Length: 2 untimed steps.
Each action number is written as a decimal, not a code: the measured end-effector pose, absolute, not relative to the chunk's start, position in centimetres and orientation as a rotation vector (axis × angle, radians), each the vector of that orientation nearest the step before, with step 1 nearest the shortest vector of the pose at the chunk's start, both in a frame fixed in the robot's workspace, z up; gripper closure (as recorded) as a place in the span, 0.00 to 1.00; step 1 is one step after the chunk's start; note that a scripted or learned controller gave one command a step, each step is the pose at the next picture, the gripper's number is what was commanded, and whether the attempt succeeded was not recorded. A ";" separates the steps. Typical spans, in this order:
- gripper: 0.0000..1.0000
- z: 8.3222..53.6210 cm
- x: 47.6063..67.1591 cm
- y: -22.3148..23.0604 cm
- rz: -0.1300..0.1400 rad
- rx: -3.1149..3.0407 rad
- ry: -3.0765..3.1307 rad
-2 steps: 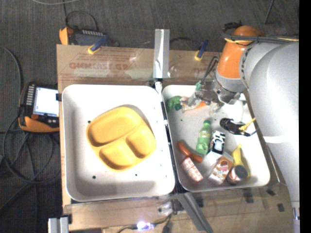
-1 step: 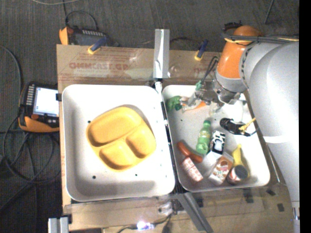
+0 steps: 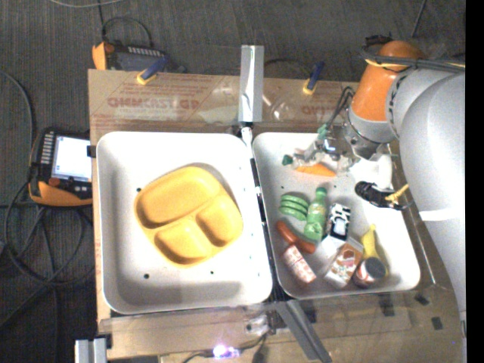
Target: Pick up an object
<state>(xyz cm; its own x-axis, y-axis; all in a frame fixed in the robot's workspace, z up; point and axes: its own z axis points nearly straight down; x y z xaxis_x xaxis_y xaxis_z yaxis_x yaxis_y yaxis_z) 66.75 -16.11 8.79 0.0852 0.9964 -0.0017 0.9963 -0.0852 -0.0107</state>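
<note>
My gripper (image 3: 324,145) hangs low over the back of the right bin (image 3: 412,278), reaching in from the grey arm with its orange band at the right. Just below it lies an orange wedge-shaped thing (image 3: 316,169), very close to the gripper, though I cannot make out contact. Further forward in the same bin are a green ribbed toy (image 3: 293,205), a green bottle (image 3: 317,212), a red sausage (image 3: 296,237), a black-and-white item (image 3: 340,220), a yellow banana (image 3: 370,241), a small carton (image 3: 344,264), a round can (image 3: 370,272) and a small striped tube (image 3: 299,264).
The left bin (image 3: 113,278) holds a yellow divided plate (image 3: 189,214) at its middle. A narrow rim separates the two bins. The right bin's objects crowd its middle and front; its back left corner has bare floor.
</note>
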 end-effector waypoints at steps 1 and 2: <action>1.00 10.0 67.0 -16.2 0.012 -2.318 -2.131; 0.00 10.1 67.0 -16.2 0.011 -2.320 -2.133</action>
<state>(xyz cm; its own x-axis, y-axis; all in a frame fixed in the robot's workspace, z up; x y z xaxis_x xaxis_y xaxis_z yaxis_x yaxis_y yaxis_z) 67.02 -16.23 10.09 0.0841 0.9964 -0.0116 0.9965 -0.0841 0.0025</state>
